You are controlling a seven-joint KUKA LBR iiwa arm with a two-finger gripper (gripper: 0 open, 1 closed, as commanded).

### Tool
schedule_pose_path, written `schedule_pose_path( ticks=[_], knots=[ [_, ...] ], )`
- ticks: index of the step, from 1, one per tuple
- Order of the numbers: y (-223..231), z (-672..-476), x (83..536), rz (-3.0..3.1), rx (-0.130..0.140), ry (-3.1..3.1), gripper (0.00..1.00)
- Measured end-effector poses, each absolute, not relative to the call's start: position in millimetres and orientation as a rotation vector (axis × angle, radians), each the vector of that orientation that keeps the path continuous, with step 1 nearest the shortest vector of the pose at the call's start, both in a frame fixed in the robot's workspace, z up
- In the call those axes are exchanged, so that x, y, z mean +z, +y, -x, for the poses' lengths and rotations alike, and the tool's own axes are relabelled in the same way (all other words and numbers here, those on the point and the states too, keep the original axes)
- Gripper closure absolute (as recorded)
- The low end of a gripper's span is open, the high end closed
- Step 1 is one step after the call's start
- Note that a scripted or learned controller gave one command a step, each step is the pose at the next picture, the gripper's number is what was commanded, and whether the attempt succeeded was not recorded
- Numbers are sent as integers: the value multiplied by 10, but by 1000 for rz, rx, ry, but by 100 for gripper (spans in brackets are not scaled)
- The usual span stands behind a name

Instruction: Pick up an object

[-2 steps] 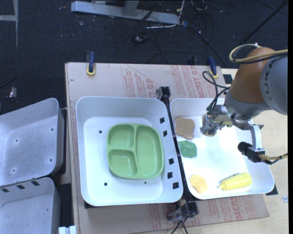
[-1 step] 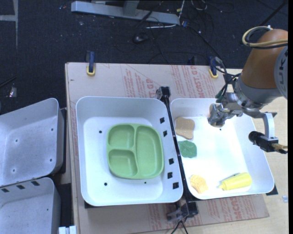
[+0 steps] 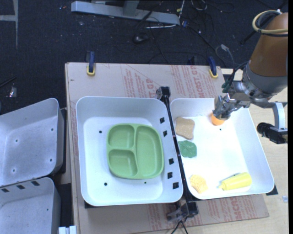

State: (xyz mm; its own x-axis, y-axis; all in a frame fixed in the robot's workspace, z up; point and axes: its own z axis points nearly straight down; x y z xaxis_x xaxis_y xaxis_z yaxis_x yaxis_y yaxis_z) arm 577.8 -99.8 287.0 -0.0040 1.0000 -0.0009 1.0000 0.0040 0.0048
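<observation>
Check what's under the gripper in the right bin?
An orange object sits directly beneath the gripper, near the far edge of the right bin. Its lower edge shows; the rest is covered by the gripper, so its shape and any contact are unclear.

Dark speckled floor [image 3: 41, 41] fills the upper frame, with tangled black cables [image 3: 155, 32] and a grey metal bar [image 3: 123, 13] at top centre. A cardboard sheet [image 3: 132, 80] covers the bench.

A small orange object [image 3: 218, 120] lies near the right bin's [image 3: 256, 151] far edge, partly hidden under the tool [image 3: 223, 109]; its shape cannot be made out, nor whether it is gripped.
</observation>
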Motion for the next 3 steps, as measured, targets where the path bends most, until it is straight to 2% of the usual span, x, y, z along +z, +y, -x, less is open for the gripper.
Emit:
schedule_pose_path(
  ticks=[3],
  knots=[
    [519,-6188,2514,-2214,1,2229,100]
  ],
)
